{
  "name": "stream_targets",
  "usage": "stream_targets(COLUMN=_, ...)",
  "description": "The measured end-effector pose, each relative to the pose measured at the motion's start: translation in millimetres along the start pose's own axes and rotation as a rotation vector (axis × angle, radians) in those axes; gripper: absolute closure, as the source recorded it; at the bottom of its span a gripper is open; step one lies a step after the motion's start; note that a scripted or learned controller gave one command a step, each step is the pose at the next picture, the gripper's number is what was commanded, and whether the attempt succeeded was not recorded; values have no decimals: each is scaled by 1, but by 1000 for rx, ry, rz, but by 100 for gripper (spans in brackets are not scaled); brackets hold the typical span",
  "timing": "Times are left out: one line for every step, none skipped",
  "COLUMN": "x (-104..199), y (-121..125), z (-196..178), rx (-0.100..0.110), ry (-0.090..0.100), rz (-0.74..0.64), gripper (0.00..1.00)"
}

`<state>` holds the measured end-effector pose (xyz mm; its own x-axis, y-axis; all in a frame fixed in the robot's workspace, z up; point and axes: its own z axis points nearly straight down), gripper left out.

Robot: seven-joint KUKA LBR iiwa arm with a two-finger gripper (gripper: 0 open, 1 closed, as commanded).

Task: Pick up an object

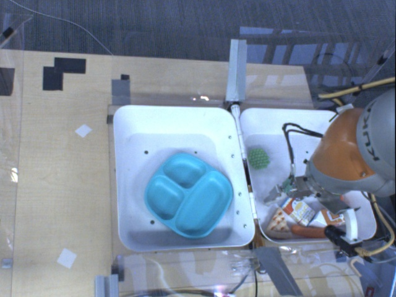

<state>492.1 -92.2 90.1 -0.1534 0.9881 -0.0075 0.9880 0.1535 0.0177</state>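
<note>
My gripper [286,189] hangs low in the right bin [272,129], under the grey arm with its orange band. Whether it grips anything is hidden by the wrist. Just below it lies a small carton with white and orange print [301,211], and beside that a pizza-slice toy [278,220] and a red sausage-like thing [304,231] near the bin's front wall. A green spiky ball [258,159] rests further back in the same bin, to the left of the arm.
The left bin [133,135] holds a blue divided plate [189,194] with three compartments. A metal divider post [236,73] stands between the bins at the back. Black cable loops over the right bin [291,129].
</note>
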Motion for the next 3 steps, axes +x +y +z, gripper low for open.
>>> stream_targets(x=-63, y=80, z=4, rx=8, ry=2, rz=17, gripper=0)
stream_targets(x=-28, y=25, z=1, rx=6, ry=5, rz=-64, gripper=0)
stream_targets(x=-46, y=152, z=7, rx=11, ry=6, rz=-89, gripper=0)
